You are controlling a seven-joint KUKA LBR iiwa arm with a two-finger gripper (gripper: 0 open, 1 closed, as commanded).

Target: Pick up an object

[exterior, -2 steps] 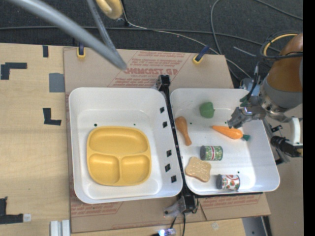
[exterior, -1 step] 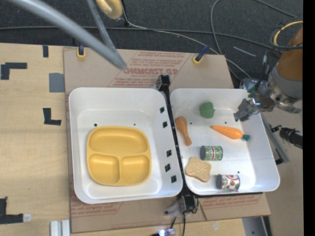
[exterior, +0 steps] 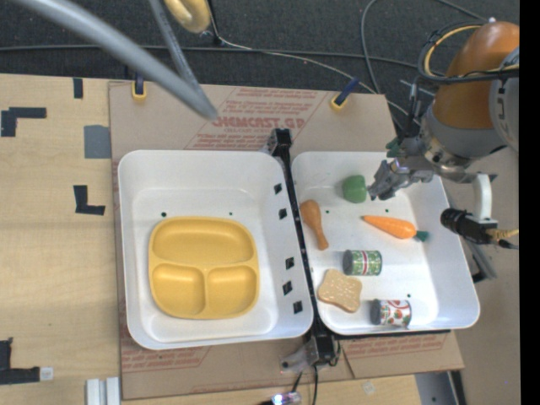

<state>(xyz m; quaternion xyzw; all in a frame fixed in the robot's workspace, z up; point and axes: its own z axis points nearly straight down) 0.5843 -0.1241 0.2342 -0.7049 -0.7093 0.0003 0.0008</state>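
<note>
The right bin (exterior: pixel 439 251) holds a green rounded piece (exterior: pixel 353 188), an orange carrot (exterior: pixel 390 225), a brown drumstick-shaped piece (exterior: pixel 315 223), a small green-labelled can (exterior: pixel 363 262), a slice of toast (exterior: pixel 339 291) and a red-and-white can (exterior: pixel 391 312). My gripper (exterior: pixel 382 186) hangs over the bin's far right part, just right of the green piece and above the carrot's thick end. Nothing shows between its dark fingers.
The left bin (exterior: pixel 135 226) holds a yellow divided plate (exterior: pixel 203 266). A black clip divider (exterior: pixel 291 226) runs between the bins. Grey rods (exterior: pixel 101 32) cross the upper left. Cables loop above the right bin.
</note>
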